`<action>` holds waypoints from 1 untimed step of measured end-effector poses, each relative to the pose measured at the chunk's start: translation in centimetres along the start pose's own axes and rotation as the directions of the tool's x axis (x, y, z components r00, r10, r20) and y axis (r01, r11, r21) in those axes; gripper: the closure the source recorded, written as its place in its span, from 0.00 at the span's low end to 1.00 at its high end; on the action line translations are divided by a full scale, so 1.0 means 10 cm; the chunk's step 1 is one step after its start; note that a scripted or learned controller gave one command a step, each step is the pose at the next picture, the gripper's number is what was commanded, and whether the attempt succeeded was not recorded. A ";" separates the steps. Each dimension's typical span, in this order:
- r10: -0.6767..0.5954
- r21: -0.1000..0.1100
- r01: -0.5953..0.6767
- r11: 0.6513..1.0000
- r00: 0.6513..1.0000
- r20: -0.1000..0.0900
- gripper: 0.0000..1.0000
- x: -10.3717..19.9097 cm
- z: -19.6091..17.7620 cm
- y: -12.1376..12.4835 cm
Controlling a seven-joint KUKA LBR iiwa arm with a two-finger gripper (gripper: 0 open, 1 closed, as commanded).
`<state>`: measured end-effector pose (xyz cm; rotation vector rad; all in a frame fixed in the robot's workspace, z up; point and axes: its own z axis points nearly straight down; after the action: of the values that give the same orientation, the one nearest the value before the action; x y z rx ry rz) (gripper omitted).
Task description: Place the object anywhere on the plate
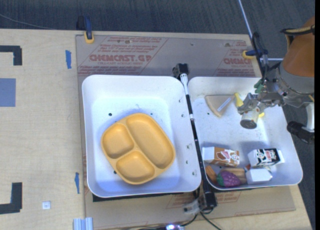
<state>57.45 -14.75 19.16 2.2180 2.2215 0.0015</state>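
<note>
The object for the plate is not singled out: the right white bin [295,171] holds several candidates. A tan wedge-shaped piece [216,104] lies near that bin's far left corner. Along the near edge sit a small orange-and-white printed carton [226,156], a black-and-white printed carton [265,157], a plain white block [259,175] just beside it, and a purple bunch of toy grapes [229,178] resting against an orange piece at the near left corner.

The yellow-orange plastic plate with three compartments [138,147] lies in the left white bin [95,99], toward its near side, with nothing on it. A black divider with clamps [189,109] runs between the two bins, and both rest on a brown cardboard sheet [130,54] on the pale wooden bench [35,139].

The gripper [248,116] hangs over the far middle of the right bin, to the right of the tan wedge and apart from the cartons. Yellow parts and a grey rounded tip show at its end; whether its jaws are wide or narrow I cannot tell, and nothing is visibly held between them.
</note>
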 end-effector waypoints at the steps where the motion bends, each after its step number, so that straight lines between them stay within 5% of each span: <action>1: 0.000 -0.002 0.000 1.000 1.000 0.001 1.00 -0.10 0.92 0.79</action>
<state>65.34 -15.73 9.97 2.2173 2.2197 0.0025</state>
